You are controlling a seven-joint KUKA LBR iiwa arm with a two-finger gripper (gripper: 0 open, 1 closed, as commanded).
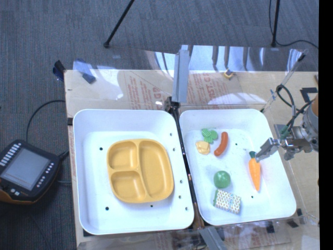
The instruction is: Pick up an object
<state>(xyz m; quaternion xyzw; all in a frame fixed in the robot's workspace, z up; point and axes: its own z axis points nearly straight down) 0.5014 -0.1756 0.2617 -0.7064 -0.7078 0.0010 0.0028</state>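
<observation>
Bins sat side by side on the bench: the left bin bore a yellow divided tray near its middle, and the right bin held the smaller things. From three o'clock the gripper reached over the right bin's rim; whether its fingers were apart or together could not be told. Just at its tip, toward five o'clock of it, lay the orange carrot. At the bin's six o'clock lay a patterned packet, above it a green ball. Toward eleven o'clock lay a red sausage, a green leafy piece and a yellow lump.
</observation>
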